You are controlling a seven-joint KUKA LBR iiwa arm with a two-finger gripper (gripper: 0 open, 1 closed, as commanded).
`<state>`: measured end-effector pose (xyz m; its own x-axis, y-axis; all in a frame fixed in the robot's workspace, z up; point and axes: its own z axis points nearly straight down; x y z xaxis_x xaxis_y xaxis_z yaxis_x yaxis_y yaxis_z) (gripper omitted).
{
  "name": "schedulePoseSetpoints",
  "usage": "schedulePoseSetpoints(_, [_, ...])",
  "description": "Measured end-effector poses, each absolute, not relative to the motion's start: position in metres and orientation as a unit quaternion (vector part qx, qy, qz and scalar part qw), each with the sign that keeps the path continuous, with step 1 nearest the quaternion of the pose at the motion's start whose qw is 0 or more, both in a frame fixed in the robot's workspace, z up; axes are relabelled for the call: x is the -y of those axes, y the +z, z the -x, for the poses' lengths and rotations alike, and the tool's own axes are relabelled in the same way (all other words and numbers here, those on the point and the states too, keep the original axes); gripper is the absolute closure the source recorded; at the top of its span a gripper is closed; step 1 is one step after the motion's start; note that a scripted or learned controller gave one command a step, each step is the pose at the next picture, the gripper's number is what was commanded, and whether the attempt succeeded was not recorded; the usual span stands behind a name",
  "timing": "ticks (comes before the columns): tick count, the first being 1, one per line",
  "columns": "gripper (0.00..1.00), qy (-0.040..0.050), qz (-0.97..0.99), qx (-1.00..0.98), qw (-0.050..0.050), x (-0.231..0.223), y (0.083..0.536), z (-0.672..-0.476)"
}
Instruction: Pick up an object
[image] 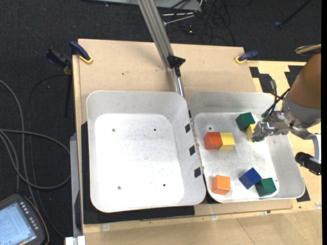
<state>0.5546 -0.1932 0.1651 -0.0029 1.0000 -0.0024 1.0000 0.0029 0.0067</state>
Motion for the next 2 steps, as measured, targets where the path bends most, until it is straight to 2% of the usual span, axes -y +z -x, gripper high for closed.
schedulePoseSetpoints(1, [1.0, 0.0016, -0.706, -0.709, 0.003, 0.186, 0.22, -0.55])
schedulePoseSetpoints(2, [1.0, 0.0016, -0.706, -0.708, 0.004, 0.191, 0.283, -0.553])
